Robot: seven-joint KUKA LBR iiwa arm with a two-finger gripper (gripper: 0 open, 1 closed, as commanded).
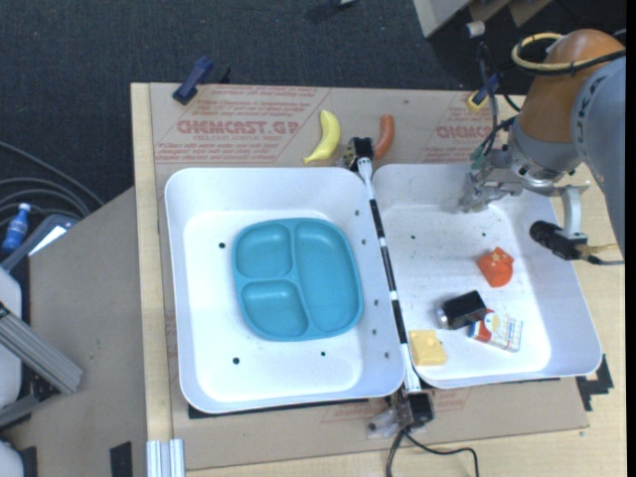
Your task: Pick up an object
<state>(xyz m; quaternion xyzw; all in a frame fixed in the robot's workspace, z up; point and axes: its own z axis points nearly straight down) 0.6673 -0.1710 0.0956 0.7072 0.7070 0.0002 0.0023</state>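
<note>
While the arm (566, 97) reaches in from the right, its gripper (484, 189) hangs over the far part of the right bin (556, 351), close to that bin's back wall. Whether it is open or closed cannot be told from this angle, and nothing can be seen held in it.

Nearer the camera than the gripper, well apart from it, an orange block (496, 266) lies on the bin floor. Farther on in the same direction sits a black box (462, 309), and just beside that, to its right, a small white packet with red and blue markings (502, 333). A yellow cheese wedge (427, 347) lies near the bin's front left corner, the thing farthest from the gripper in this bin.

Left of the gripper, across the divider, the left bin (199, 207) holds a blue divided plate (296, 277) with three compartments.

Beyond both bins, to the gripper's left on the tabletop (238, 122), a banana (325, 137) and an orange sausage (384, 135) lie near each other, just behind the bins' back edges.
</note>
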